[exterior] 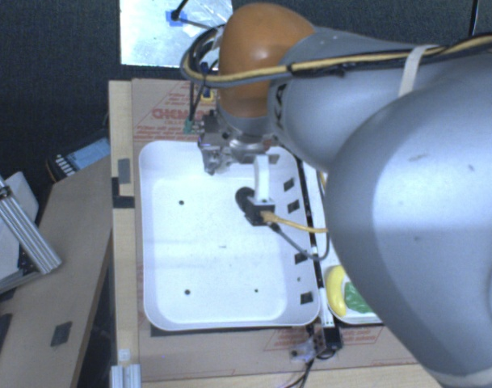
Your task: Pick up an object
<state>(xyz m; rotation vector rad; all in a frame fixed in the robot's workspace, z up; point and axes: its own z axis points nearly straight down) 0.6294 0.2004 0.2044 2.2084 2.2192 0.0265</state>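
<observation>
**Arm hangs over a bare bin; the target sits in the other one**

Nearest the lens, the grey arm (423,217) swallows the right half of the frame and covers almost all of the right bin (367,318). Peeking out at lower right is a yellow object (336,291) with a green patch beside it, the one pickable thing on show, cut off by the arm so its shape is anyone's guess.

Centre frame, the left bin (165,297) shows white floor, some dark specks and nothing to grab.

Further up, below the orange band (258,47), the gripper (217,162) hangs at the left bin's upper edge. I cannot tell how its pincer is set, since it blurs into the wrist hardware.

The risk, as I judge it: a descent here closes on nothing, or hits the rim. The yellow cable (298,226) looping low could snag too.
</observation>
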